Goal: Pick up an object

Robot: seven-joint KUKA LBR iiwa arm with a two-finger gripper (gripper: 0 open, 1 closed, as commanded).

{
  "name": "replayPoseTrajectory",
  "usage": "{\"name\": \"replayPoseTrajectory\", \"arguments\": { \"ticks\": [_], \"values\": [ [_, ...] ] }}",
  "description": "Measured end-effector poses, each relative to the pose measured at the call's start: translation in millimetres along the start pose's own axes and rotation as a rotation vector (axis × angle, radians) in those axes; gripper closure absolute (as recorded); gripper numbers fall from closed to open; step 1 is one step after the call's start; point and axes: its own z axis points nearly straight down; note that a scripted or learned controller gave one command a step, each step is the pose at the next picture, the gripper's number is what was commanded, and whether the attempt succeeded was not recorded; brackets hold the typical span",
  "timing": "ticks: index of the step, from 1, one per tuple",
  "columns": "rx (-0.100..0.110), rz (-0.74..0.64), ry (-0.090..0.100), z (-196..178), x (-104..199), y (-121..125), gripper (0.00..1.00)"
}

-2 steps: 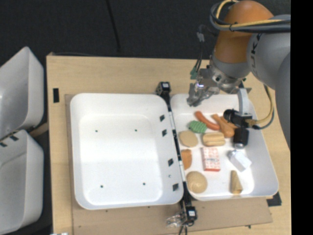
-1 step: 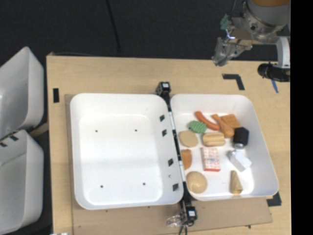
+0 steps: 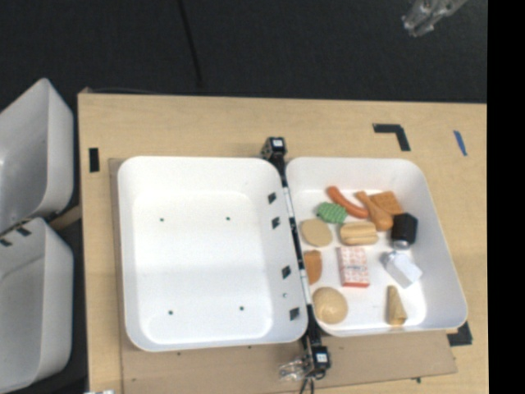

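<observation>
The right bin (image 3: 439, 245) holds several small toy foods. Among them are a red sausage (image 3: 348, 203), an orange piece (image 3: 380, 208), a green item (image 3: 332, 213), a tan disc (image 3: 316, 233), a bread roll (image 3: 358, 234), a black object (image 3: 404, 229), a pink-patterned packet (image 3: 353, 266), a white block (image 3: 402, 268), a round bun (image 3: 330, 304) and a tan cone (image 3: 396, 305). My gripper (image 3: 433, 5) hangs blurred at the top right, high above and beyond the bench, far from the objects.
The left bin (image 3: 131, 245) lies beside the right one, the two joined along a clipped middle seam (image 3: 289, 236). Both rest on a tan board (image 3: 205, 121) with black corner marks. White rounded shapes (image 3: 29, 220) stand off the left edge.
</observation>
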Motion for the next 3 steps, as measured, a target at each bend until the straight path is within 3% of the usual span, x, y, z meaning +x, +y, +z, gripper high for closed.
{"name": "replayPoseTrajectory", "arguments": {
  "ticks": [1, 2, 3],
  "values": [
    [0.035, -0.001, 0.006, 132.9, 56.7, -11.0, 1.00],
    [0.004, 0.000, 0.001, -7.4, 38.4, 0.2, 1.00],
    [0.040, 0.007, 0.003, 170.2, 27.8, -5.1, 1.00]
  ]
}}
